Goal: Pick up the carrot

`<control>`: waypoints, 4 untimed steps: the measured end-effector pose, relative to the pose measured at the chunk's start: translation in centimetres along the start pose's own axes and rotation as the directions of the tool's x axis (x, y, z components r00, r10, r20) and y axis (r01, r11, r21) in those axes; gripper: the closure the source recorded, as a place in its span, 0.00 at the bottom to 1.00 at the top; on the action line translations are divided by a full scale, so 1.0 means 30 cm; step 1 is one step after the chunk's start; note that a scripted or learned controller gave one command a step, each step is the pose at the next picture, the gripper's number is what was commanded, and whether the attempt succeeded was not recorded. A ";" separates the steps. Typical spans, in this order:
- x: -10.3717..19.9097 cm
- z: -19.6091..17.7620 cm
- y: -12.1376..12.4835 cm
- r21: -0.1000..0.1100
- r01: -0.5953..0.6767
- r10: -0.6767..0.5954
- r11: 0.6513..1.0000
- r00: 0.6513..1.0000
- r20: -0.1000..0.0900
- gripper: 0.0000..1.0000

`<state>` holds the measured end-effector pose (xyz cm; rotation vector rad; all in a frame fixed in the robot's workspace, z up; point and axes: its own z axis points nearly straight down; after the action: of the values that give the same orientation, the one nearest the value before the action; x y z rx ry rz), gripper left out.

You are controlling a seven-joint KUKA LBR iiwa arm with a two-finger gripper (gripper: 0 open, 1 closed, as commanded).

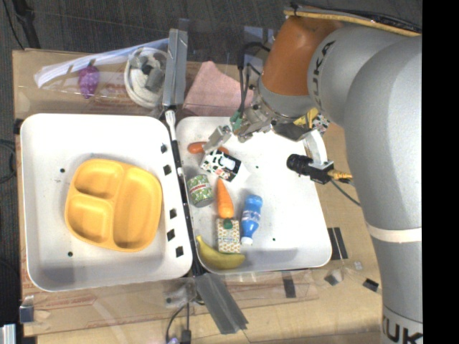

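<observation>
1. The carrot [225, 199] lies in the right bin [301, 224], toward that bin's left side; its long axis runs nearly straight up and down the camera view, leaning a little, with the narrow tip toward the far edge and the thick end toward the near edge.
2. Its tip comes close to a black-and-white patterned packet [219, 165]; a small green can [199, 190] sits just beside it on the left; a blue-and-white bottle [250, 219] lies just to its right, roughly parallel; a small green-topped carton [228, 236] sits at its thick end, with a banana [219, 256] curving along the bin's near rim.
3. A small orange-red item [196, 147] rests near the far left corner of the same bin; what it is I cannot tell.
4. The arm [373, 106] reaches in from the right, its orange band [294, 49] over the bin's far edge; the wrist bends down and leftward.
5. The gripper [222, 136] sits low over the far left part of the right bin, above the patterned packet and apart from the carrot; whether the jaws are apart or together I cannot tell.
6. The left bin [43, 256] holds a yellow divided tray [113, 204]; both bins rest on the counter [351, 264].
</observation>
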<state>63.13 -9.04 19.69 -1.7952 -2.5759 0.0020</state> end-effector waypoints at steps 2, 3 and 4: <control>-0.059 0.354 -0.380 0.000 0.096 -0.096 0.995 0.995 -0.001 0.00; -0.060 0.324 -0.378 0.001 0.099 -0.099 0.995 0.995 -0.003 1.00; -0.210 0.354 -0.257 0.001 0.046 -0.046 0.999 0.999 0.000 1.00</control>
<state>58.06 -17.63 9.09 -1.7348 -2.6161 0.0023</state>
